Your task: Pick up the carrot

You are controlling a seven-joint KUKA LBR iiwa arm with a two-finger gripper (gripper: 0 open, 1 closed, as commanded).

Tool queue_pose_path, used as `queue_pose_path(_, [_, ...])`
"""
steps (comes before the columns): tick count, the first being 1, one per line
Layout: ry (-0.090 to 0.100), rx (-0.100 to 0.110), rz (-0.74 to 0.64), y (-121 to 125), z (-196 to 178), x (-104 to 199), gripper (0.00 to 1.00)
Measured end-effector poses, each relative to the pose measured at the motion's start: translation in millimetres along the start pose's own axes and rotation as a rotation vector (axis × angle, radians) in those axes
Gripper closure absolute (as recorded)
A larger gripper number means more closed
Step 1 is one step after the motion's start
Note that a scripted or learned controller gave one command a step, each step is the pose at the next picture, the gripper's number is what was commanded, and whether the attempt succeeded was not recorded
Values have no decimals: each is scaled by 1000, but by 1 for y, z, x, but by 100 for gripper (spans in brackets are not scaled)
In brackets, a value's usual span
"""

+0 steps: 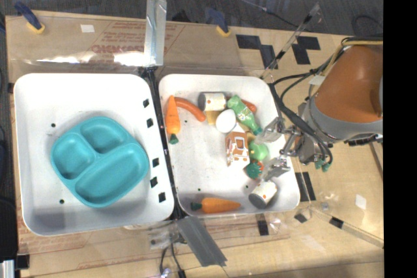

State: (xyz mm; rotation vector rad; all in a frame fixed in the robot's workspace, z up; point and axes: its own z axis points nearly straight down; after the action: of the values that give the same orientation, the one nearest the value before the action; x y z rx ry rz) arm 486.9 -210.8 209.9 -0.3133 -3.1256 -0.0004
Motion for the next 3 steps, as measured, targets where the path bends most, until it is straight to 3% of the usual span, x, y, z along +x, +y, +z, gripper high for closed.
queue_pose_path(1, [-3,1,-9,2,-11,-2,100])
queue_pose_path(2, [-14,3,-28,14,-152,-68,100])
queue_pose_path(3, [1,1,-163,-2,-78,10,100])
